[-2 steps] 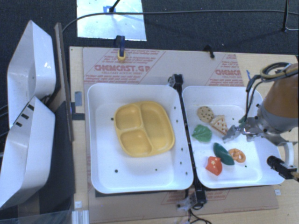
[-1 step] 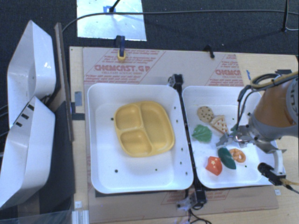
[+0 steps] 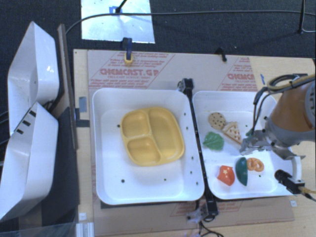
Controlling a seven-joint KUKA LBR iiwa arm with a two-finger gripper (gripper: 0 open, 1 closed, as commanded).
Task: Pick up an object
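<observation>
The gripper hangs low in the right bin, just above the pretzel; whether it is spread or closed I cannot tell. To take the pretzel well, it should likely drop straight down and centre over the twisted loops, keeping clear of the dark green piece just left of the pretzel. The pretzel is small, orange-brown and flat. A toast wedge lies up-left of the pretzel.
</observation>
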